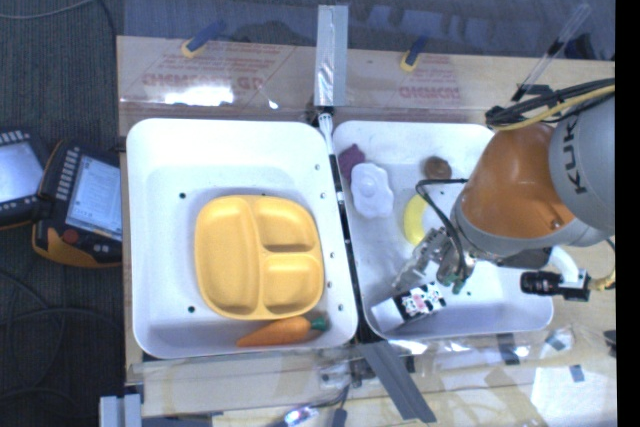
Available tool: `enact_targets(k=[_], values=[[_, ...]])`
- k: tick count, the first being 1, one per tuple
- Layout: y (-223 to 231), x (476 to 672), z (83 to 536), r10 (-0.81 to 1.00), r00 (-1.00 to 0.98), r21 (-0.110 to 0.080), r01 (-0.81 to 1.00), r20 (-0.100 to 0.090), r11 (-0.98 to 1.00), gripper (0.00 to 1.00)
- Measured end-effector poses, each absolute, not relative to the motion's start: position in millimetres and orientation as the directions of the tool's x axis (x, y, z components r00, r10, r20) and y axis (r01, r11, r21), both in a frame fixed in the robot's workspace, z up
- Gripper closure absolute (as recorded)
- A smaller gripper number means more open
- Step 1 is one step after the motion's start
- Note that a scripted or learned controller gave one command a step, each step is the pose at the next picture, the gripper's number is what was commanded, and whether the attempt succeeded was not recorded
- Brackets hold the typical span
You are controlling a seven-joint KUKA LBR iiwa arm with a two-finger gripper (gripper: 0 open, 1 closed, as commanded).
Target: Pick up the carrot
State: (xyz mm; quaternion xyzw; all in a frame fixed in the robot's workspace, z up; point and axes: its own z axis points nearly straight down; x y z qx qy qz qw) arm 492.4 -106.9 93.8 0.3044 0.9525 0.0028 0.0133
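Nearest the bench's front edge, the carrot (282,332) lies on its side in the left bin (160,215), pressed along the front wall, its green stem end pointing toward the divider between the bins. Just behind it, close to touching, sits a yellow divided plate (259,254) with three compartments, nothing visible in any of them. In the right bin (520,320), near the front left corner, a small black-and-white object (420,301) rests on the floor (too small to identify). The gripper (436,260) hangs directly above and behind that object, well apart from the carrot and in the other bin altogether; whether its fingers are spread or closed cannot be told from this angle, and nothing is seen between them. Behind the gripper the arm's orange band (512,187) and grey body cover much of the right bin's right half. A yellow item (414,219) peeks out just left of the band, partly hidden by a black cable. Further back lie a pale translucent white object (371,189), a dark purple piece (350,160) against the divider, and a small brown round thing (436,167) near the back. Beyond the bins, to the far left on the carpet, sits a handheld control pendant (80,205).
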Motion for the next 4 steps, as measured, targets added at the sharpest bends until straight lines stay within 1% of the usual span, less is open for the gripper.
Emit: enact_targets(k=[1,2,3,4], values=[[-98.8,492.9,94.2,0.363,-0.931,0.001,0.363,-0.033,0.932,1.0],[-125.3,520.5,115.6,0.796,-0.606,-0.001,0.796,0.0,0.606,1.0],[-110.7,559.9,92.4,0.692,-0.722,0.003,0.692,-0.011,0.722,1.0],[-105.4,569.8,97.9,0.507,-0.862,-0.001,0.507,-0.003,0.862,1.0]])
